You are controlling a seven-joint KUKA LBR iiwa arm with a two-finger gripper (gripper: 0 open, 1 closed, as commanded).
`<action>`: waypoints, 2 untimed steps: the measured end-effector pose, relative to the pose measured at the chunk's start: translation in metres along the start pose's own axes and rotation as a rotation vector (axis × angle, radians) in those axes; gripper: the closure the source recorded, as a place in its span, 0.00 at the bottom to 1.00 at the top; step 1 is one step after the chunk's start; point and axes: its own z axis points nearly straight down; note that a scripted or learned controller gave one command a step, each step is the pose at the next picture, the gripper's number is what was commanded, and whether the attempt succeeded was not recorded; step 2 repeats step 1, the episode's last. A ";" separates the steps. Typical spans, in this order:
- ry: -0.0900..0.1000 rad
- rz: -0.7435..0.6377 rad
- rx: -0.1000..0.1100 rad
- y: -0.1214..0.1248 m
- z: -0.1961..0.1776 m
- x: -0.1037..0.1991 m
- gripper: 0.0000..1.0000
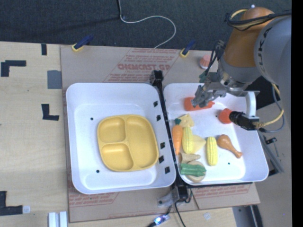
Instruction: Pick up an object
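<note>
Gripper [203,98] poised over the right bin [251,171], at an orange-red piece [193,104] near the bin's 11 o'clock corner; whether it grips the piece cannot be told. A carrot [177,138], two corn cobs [211,150] and a drumstick [228,144] lie toward 6 o'clock.

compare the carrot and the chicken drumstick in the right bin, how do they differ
The carrot is plain orange and lies upright along the bin's left wall; the chicken drumstick is golden brown with a knobbed end and lies slanted toward the right side. The carrot touches the corn cobs; the drumstick lies beside one. Both are toy food.
</note>
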 end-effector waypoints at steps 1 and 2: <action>0.001 -0.002 -0.003 0.013 -0.012 -0.003 1.00; 0.001 -0.002 -0.003 0.013 -0.012 -0.003 1.00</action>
